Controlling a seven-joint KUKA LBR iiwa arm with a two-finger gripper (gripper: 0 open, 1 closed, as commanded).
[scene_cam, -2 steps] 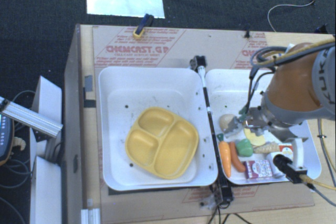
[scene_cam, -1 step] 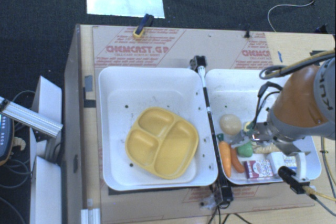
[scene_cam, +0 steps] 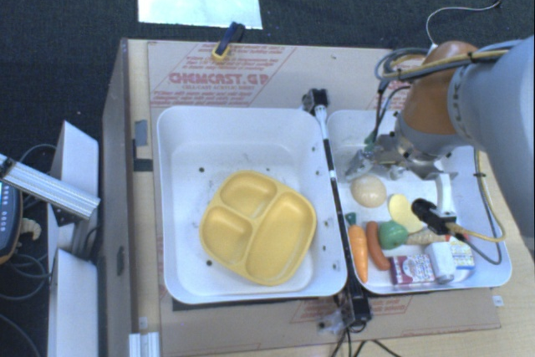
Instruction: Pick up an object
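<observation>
My gripper (scene_cam: 364,164) hangs over the back left part of the right bin (scene_cam: 493,273), on the grey arm that reaches in from the right. Just below it in the view lies a cream egg-shaped object (scene_cam: 369,191), very close to the gripper's tip. I see nothing held in the gripper. Nearer the front of this bin lie a pale yellow piece (scene_cam: 403,211), a green pepper (scene_cam: 391,234), a carrot (scene_cam: 359,252), a red sausage (scene_cam: 377,245), a red box (scene_cam: 412,270) and a white can (scene_cam: 441,262).
The left bin (scene_cam: 192,138) holds a yellow divided plate (scene_cam: 257,226) near its front. A black rail (scene_cam: 329,159) runs between the two bins. The objects in the right bin crowd its front half.
</observation>
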